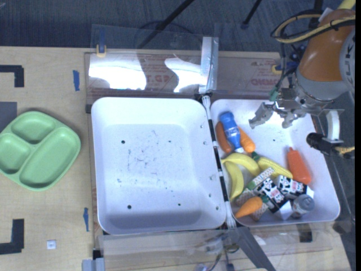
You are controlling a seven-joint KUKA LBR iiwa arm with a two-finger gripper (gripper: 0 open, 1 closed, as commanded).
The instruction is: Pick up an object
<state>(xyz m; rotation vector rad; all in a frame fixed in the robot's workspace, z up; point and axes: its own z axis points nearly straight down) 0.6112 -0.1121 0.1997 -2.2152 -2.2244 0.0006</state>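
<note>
while the arm (327,55) hangs over the upper right of the frame, its gripper (277,116) looks spread and grasps nothing. the right bin (333,196) holds a pile toward its lower left. the banana (237,168) seems light and soft; best taken mid-curve. the blue bottle (230,127) looks slick. the orange carrot (298,165) lies apart, least crowded. the bin wall hampers the pile.

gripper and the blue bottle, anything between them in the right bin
Nothing lies between them. In the camera view, the gripper hangs right of the blue bottle, and the stretch between them is bare white floor of the right bin.
</note>
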